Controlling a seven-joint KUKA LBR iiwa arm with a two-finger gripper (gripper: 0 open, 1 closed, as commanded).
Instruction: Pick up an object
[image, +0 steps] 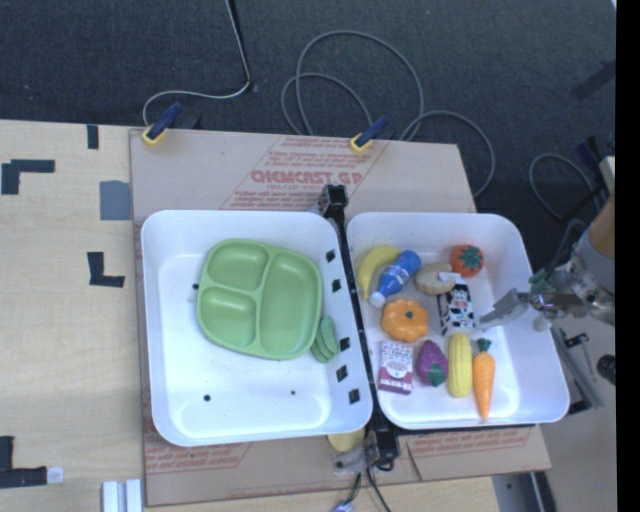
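The gripper (503, 308) reaches in over the right rim of the right bin (535, 385), its pale fingers pointing left; they blur together at the tip, so whether they are parted or closed cannot be told, and nothing shows between them. The tip hangs just right of a small black-and-white cow-patterned carton (458, 309), perhaps just short of touching it.

Below the tip lie an orange carrot (483, 379) with a green top and, beside it, a yellow corn cob (458, 364), both lengthwise. Left of those sit a purple eggplant-like piece (432, 362) and a pink-and-white box (396, 367) whose print is too small to read. Above them is a round ribbed orange pumpkin (405, 320), a blue bottle (396, 277) with a white cap lying tilted, a yellow banana (374, 266), a tan roll-shaped piece (435, 280) and a red tomato (465, 259) with a green stem.

The left bin (175, 400) holds a pale green divided plate (259, 299) with three compartments, and a darker green leafy piece (326, 340) touching its lower right edge.

Both bins rest on a brown cardboard sheet (300, 170) printed in red; the largest line appears to read "CHEMCAST GP".
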